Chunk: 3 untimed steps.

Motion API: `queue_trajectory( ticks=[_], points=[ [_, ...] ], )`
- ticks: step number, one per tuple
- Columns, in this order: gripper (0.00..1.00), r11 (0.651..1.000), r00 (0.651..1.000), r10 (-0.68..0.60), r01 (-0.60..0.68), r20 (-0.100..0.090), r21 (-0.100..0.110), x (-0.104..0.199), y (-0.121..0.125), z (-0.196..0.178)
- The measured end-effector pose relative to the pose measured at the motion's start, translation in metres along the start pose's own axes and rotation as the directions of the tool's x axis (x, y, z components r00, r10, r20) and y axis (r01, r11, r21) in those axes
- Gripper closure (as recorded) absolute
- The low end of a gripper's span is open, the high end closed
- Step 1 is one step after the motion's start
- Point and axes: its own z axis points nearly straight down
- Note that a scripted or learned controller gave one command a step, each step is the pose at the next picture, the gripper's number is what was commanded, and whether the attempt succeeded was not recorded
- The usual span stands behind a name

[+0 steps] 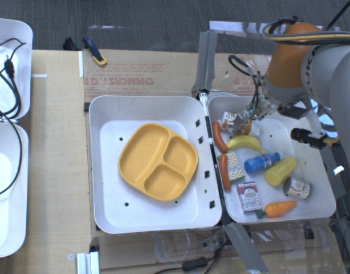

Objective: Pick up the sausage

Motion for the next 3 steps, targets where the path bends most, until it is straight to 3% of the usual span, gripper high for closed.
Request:
queue_trajectory(
  ticks=[1,2,3],
  points=[
    [1.00,0.989,0.989,-0.148,0.148,0.023,-0.017,0.087,0.051,-0.097],
    [1.00,1.000,1.000,-0.025,0.025,0.004,-0.008,0.161,0.071,-0.126],
    [1.00,1.000,1.000,0.005,-0.005,0.003,-0.007,0.220,0.108,-0.117]
  ],
)
